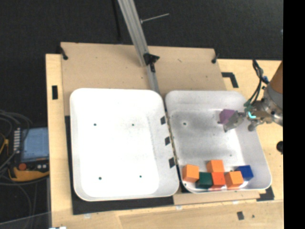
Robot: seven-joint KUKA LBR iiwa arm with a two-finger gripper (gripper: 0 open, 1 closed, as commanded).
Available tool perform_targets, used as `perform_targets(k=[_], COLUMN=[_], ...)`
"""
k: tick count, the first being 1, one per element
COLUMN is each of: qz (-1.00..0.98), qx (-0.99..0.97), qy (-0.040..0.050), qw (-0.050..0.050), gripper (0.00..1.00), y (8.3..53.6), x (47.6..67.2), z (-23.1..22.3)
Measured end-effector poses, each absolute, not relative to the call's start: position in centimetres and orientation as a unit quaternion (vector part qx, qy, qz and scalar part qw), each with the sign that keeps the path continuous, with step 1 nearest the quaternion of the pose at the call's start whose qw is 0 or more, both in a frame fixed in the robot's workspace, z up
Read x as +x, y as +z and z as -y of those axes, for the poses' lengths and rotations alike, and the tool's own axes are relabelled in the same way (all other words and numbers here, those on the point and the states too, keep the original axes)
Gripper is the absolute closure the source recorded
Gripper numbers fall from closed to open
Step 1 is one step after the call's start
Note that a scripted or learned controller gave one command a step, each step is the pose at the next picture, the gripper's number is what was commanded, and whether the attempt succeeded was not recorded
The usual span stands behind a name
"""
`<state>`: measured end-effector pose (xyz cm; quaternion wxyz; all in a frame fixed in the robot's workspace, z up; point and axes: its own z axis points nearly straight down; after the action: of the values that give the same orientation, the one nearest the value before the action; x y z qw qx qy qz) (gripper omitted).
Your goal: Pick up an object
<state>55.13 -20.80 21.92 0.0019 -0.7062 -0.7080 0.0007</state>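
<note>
My gripper reaches in from the right over the upper part of the right bin. A small purple block sits at its tip, and the gripper is shut on it, with one grey finger crossing the block's lower side. A faint shadow lies on the bin floor to the left of the block. At the right bin's near edge several blocks are huddled: an orange block, a green block, more orange blocks and a blue block.
The left bin lies beside the right one, with a low divider between them. A slanted metal rail rises behind the bins. Cables and a blue device sit off the bench's left side.
</note>
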Motion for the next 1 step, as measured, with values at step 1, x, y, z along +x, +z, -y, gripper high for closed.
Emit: perform_targets(k=[1], qz=[0.708], qx=[-0.706], qy=[-0.0007], qw=[0.000], gripper=[0.00], y=[22.18], x=[55.24], z=[20.78])
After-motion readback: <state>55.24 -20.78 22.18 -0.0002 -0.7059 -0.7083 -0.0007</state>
